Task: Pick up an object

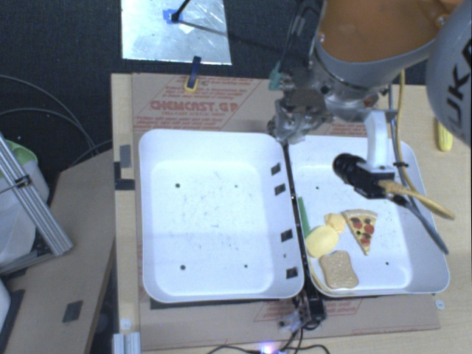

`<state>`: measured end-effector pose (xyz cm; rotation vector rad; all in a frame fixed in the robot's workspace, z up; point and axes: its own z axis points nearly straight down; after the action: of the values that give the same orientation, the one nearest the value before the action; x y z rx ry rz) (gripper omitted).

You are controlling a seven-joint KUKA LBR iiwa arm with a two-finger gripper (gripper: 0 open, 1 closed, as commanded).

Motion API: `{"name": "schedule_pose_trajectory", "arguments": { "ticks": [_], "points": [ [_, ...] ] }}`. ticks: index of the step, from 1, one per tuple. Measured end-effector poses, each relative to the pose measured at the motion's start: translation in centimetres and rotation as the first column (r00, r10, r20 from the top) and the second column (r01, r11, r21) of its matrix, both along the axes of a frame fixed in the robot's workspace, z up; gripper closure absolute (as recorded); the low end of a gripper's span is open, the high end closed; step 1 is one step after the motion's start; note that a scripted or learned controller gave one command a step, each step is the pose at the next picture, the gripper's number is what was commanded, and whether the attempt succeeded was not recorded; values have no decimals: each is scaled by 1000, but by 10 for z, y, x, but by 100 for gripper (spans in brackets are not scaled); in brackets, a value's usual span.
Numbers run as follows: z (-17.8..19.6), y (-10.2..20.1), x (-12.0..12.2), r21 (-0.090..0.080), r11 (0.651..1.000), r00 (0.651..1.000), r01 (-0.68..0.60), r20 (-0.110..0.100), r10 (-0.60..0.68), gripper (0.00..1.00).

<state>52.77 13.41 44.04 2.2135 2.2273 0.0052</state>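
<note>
The right bin (420, 271) holds several small things near its front left corner. A toy pizza slice (361, 228) lies beside a small yellow piece (335, 220). In front of them sit a round yellow fruit (321, 241) and a tan biscuit (340, 269). A thin green stick (301, 217) runs along the divider side. My gripper (292, 127) hangs over the back edge where the two bins meet, well behind these things and apart from them. The big grey and orange arm covers the back right of the view.
The left bin (147, 198) sits beside the right one on a cardboard sheet (199, 98). A shiny metal plate (177, 21) lies beyond the bench. Aluminium framing (29, 205) stands at the left. A yellow object (443, 136) lies right of the bins.
</note>
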Motion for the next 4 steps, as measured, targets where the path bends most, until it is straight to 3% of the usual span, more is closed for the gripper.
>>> {"name": "schedule_pose_trajectory", "arguments": {
  "ticks": [1, 2, 3, 4],
  "points": [
    [-83, -16, -31, -3, 1000, 1000, 7, -11, -7, 100],
    [-68, -15, -28, 0, 1000, 1000, 2, 1, -2, 100],
    [70, 23, -15, 6, 1000, 1000, -1, 15, 1, 100],
    [-30, -56, -23, -4, 1000, 1000, 13, -10, -13, 100]
  ]
}}
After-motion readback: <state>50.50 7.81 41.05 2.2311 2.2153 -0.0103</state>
